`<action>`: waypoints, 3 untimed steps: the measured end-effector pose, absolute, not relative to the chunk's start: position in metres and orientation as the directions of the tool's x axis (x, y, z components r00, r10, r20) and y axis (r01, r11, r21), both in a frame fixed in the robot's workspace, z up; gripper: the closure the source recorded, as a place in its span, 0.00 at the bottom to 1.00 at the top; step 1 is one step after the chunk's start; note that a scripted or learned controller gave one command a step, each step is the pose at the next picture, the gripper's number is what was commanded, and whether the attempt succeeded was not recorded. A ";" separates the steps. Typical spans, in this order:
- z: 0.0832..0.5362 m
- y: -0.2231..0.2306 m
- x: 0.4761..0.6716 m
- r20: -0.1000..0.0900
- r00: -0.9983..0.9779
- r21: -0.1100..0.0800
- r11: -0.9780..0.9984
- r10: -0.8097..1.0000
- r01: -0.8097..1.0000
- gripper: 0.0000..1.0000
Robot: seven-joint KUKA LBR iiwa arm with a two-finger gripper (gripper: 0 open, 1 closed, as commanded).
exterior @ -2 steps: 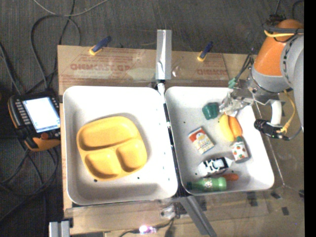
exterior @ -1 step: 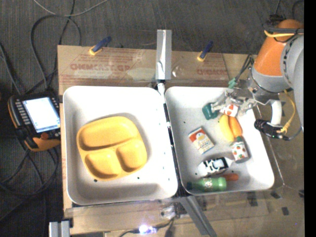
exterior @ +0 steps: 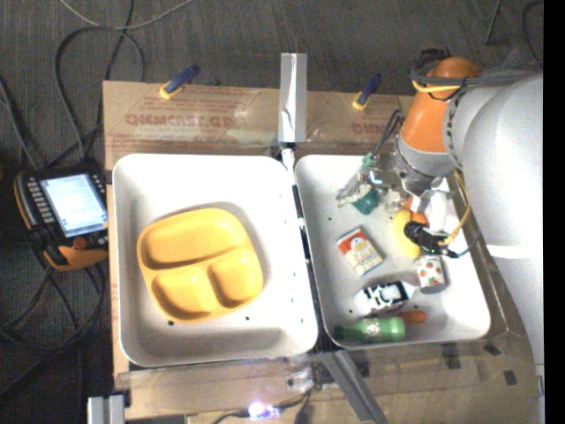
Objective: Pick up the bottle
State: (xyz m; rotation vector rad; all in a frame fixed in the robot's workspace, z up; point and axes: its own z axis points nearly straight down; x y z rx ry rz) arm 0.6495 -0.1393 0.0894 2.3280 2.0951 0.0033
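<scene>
the grey arm (exterior: 494, 175) with its orange band fills the right side, reaching down into the far part of the right bin (exterior: 459, 321). the left bin (exterior: 128, 237) holds a yellow divided tray (exterior: 201, 261). both bins sit on the tabletop (exterior: 221, 117), with a handheld screen (exterior: 66, 203) off to the left.

in the right bin, the green bottle (exterior: 373, 329) lies on its side along the near wall, with an orange bit (exterior: 415, 317) just beside its right end. near it are a black and white item (exterior: 384, 295), a small red and white box (exterior: 360, 249), a little carton (exterior: 431, 274) and something yellow (exterior: 403, 233).

the tool (exterior: 371, 184) hangs over a teal object (exterior: 365, 201) at the far end of the bin, well apart from the bottle. by my judgement the pick is not yet done: the bottle lies untouched, so reaching it, closing on it and lifting are all left.

i cannot tell whether the tool is open or closed; it is small, tangled with cables, and partly hidden by the wrist
</scene>
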 end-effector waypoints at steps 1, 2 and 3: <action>0.100 -0.140 0.650 -0.008 0.105 0.009 -0.105 0.994 0.994 1.00; 0.226 -0.100 0.668 -0.005 0.433 -0.001 -0.433 0.901 0.901 1.00; 0.275 -0.042 0.668 -0.004 0.500 -0.001 -0.500 0.866 0.866 1.00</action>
